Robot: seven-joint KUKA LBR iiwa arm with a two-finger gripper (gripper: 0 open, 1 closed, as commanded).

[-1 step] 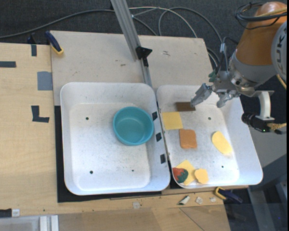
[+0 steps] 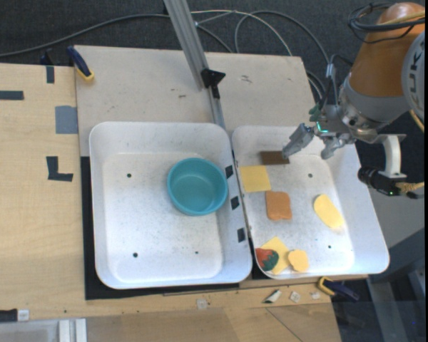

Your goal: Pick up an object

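We see the jaws (image 2: 315, 144) spread apart, pinching nothing, poised over the back of the right bin (image 2: 357, 212). Just beside them a small brown block (image 2: 274, 158) lies on the bin floor, behind a yellow square (image 2: 256, 179) and an orange-brown slab (image 2: 278, 206).

Left bin (image 2: 107, 191): one teal bowl (image 2: 197, 185), upright, sat right of centre, near the wall shared with the other bin.

Right bin (image 2: 364, 241) held the rest, all lying flat:
- small brown block (image 2: 274, 158) at the far end
- yellow square slice (image 2: 255, 179) just nearer, by the left wall
- orange-brown slab (image 2: 278, 206) mid-bin
- yellow oval piece (image 2: 329, 212) toward the right wall, apart from the others
- near end: a yellow piece with red and green bits (image 2: 270, 256), touching a small orange-yellow round (image 2: 297, 261)
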